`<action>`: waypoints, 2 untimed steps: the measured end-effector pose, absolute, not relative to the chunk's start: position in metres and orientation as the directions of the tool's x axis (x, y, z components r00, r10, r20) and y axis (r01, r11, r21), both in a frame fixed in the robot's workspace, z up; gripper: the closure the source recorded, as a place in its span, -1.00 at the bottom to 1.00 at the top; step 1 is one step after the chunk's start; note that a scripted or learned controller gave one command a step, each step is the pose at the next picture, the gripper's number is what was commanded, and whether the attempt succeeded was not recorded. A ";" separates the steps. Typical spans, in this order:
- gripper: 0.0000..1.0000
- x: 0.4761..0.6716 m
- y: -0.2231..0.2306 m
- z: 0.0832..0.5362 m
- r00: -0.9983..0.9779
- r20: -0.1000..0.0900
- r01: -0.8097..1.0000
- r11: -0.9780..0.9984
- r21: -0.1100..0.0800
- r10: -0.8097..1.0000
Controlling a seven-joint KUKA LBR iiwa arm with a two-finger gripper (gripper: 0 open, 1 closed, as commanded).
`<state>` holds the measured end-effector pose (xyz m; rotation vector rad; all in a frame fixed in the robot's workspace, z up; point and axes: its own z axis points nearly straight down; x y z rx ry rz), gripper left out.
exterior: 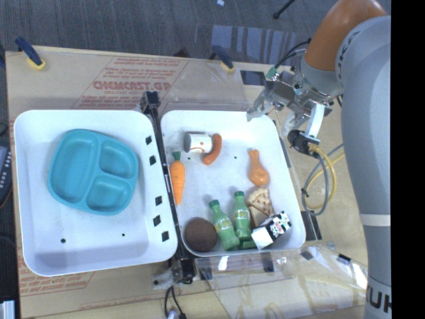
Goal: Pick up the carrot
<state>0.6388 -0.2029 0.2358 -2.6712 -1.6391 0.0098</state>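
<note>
The gripper (265,105) hung empty, fingers apart, over the bin's (282,153) far corner. The carrot (177,180) looked light, rigid, smooth; best pinched mid-body, across its width.

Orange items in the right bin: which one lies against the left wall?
The carrot, green-topped, lies along the left wall. The sausage and drumstick lie further right.

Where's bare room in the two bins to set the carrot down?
Left bin: open floor along the near side and both near corners, below the blue tray. Right bin: a small bare patch mid-floor, between the carrot, sausage, drumstick and bottles. Its near edge is crowded: brown ball, bottles, waffle, cow toy.
</note>
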 end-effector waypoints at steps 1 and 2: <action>-1.00 0.581 -0.164 0.098 0.373 -0.003 0.927 -0.373 -0.025 0.928; -1.00 0.573 -0.203 0.133 0.195 -0.002 0.981 -0.195 -0.003 0.981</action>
